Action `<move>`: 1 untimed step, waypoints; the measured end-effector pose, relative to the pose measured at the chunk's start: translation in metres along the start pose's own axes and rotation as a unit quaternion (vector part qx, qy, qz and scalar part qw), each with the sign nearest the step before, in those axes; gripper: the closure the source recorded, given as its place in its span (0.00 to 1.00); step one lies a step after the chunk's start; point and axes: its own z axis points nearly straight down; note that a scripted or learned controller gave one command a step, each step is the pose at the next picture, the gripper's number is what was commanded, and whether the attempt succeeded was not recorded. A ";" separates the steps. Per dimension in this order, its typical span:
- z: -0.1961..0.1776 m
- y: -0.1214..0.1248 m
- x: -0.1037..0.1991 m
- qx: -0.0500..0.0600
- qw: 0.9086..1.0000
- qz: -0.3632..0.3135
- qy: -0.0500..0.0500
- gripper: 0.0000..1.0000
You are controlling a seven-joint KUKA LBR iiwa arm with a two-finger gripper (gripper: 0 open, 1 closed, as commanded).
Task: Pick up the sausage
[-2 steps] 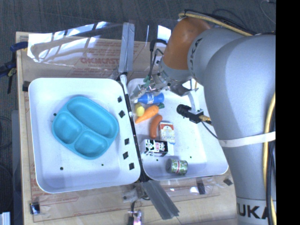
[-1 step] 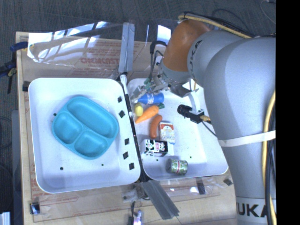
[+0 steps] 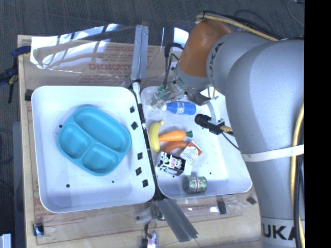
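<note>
Pincer (image 3: 166, 93) low in right bin (image 3: 234, 170), wooden bench (image 3: 77, 218), dark carpet (image 3: 77, 6)

Blue divided plate (image 3: 93, 139); white bins (image 3: 46, 190); yellow banana (image 3: 154, 136); orange carrot (image 3: 171, 135); reddish-brown sausage (image 3: 174, 146); blue bottle (image 3: 181, 108); black-and-white patterned carton (image 3: 171, 163); green can (image 3: 196, 184)

Dark grey carpet floor (image 3: 77, 9), light wooden bench (image 3: 93, 222), glare patches

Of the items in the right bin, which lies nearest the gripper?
The blue bottle, just beside the gripper; banana, carrot, sausage and can lie farther forward.
</note>
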 end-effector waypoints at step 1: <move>-0.013 -0.039 -0.065 0.015 0.997 0.079 0.009 1.00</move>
